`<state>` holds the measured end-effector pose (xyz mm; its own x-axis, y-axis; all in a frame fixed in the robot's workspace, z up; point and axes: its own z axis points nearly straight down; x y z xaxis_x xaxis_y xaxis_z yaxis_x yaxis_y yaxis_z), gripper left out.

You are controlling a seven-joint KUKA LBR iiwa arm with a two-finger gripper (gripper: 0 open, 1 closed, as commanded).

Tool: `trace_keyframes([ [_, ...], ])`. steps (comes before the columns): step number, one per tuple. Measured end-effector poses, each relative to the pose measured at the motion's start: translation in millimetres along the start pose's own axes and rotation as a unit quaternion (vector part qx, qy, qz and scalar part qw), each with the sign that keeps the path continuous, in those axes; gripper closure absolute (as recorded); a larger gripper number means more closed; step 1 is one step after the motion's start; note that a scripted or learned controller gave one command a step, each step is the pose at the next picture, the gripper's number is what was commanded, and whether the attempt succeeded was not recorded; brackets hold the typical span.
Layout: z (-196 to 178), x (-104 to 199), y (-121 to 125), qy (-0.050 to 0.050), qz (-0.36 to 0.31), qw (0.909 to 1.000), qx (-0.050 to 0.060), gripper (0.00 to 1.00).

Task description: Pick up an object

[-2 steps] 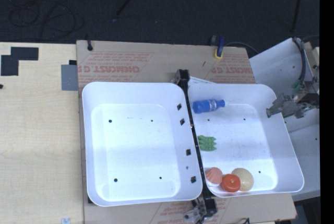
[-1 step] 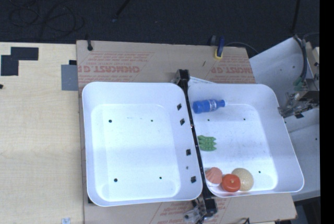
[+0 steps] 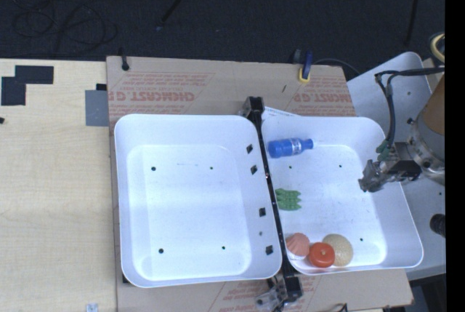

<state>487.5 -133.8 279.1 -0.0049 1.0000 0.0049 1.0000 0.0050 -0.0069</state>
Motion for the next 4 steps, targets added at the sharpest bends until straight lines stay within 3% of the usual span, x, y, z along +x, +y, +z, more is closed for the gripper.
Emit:
trace_keyframes([
  [1, 21.2, -60.3, -9.7, -0.003, 0.005, 1.0, -0.001, 1.0],
  [2, 17.7, -80.3, -12.3, -0.003, 0.003, 1.0, -0.003, 1.0],
  [4, -23.9, -80.0, -12.4, -0.002, 0.002, 1.0, -0.003, 1.0],
])
